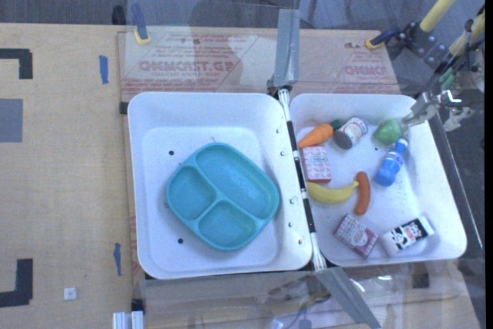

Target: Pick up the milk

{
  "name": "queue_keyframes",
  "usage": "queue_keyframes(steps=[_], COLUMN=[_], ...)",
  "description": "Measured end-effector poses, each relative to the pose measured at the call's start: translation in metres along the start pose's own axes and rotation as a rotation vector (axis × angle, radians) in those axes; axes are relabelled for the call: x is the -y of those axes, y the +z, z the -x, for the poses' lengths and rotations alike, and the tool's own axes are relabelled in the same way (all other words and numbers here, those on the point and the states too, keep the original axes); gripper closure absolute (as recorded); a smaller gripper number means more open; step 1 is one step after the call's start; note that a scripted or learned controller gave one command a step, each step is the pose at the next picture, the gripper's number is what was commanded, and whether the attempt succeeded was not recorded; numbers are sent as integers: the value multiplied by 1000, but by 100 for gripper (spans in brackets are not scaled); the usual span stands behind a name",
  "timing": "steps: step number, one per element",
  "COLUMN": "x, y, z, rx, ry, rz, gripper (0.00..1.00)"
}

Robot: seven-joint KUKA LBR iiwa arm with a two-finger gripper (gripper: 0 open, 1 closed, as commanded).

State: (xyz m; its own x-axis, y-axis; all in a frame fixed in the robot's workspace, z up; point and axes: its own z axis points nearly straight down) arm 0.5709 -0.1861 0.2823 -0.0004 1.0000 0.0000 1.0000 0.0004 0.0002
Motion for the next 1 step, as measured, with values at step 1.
queue_keyframes(steps=[1], x=[54], y=[157], z=[9], rx=[0], ry=[-177], rz=[1], gripper=[0])
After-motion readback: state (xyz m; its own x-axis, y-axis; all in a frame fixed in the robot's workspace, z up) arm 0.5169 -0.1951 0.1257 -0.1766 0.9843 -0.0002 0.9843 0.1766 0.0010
